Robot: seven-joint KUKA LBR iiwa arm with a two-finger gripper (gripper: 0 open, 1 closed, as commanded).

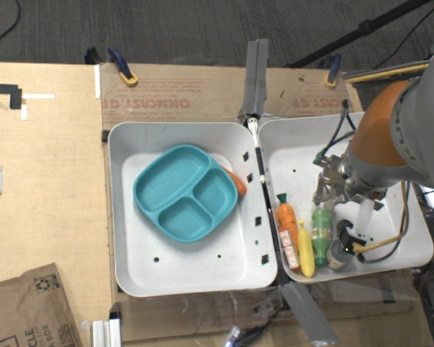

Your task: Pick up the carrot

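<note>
The carrot (pixel 287 219), orange with a small green top, lies lengthwise along the left wall of the right bin (pixel 296 147). My gripper (pixel 323 196) hangs over the middle of that bin, just right of the carrot and directly above a green bottle (pixel 320 236). The gripper is a short way from the carrot, and nothing shows in its grasp.
A yellow banana-like piece (pixel 305 250) lies between the carrot and the green bottle. In the left bin (pixel 173 273) sits a teal divided plate (pixel 186 192), with a small orange thing (pixel 239 184) peeking out at its right edge. Clamps hold the cardboard at the back.
</note>
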